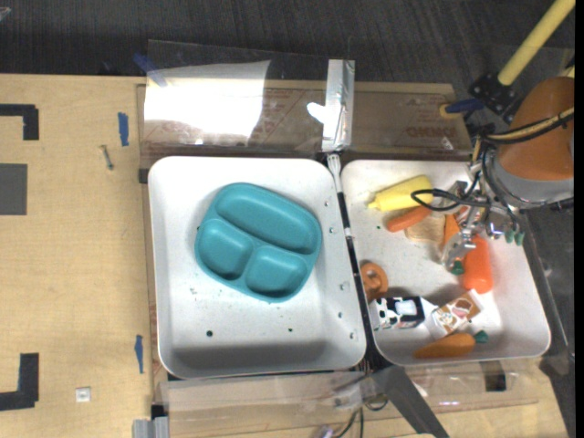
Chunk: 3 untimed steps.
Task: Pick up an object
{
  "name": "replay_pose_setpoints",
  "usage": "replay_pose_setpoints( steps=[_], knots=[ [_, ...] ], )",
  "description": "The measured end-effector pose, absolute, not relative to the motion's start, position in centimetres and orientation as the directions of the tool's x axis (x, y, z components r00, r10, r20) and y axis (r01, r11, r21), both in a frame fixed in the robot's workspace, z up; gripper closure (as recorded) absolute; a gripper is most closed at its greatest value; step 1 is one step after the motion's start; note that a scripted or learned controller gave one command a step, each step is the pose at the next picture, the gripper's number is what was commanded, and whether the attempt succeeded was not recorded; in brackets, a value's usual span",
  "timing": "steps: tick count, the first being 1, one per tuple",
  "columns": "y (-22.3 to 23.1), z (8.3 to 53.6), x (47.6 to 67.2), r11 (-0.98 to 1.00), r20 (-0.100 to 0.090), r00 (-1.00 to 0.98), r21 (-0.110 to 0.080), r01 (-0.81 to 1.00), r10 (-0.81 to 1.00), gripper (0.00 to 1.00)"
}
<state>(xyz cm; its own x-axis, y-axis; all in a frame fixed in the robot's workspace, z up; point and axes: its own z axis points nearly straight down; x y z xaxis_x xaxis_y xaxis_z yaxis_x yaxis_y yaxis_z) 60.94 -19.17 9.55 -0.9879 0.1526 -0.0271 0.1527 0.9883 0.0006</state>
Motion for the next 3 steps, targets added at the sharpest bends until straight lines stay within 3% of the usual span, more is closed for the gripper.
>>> replay_pose_setpoints(
  steps=[1,2,3],
  knots=[
    [-18.8,9.6,59.6,0.896,-0.025,-0.895,0.008,0.445,0.445,0.0],
    [-18.8,9.6,57.5,0.852,-0.026,-0.852,0.01,0.523,0.523,0.0],
    [-18.8,9.6,51.4,0.828,-0.04,-0.827,0.014,0.56,0.56,0.0]
  ],
)
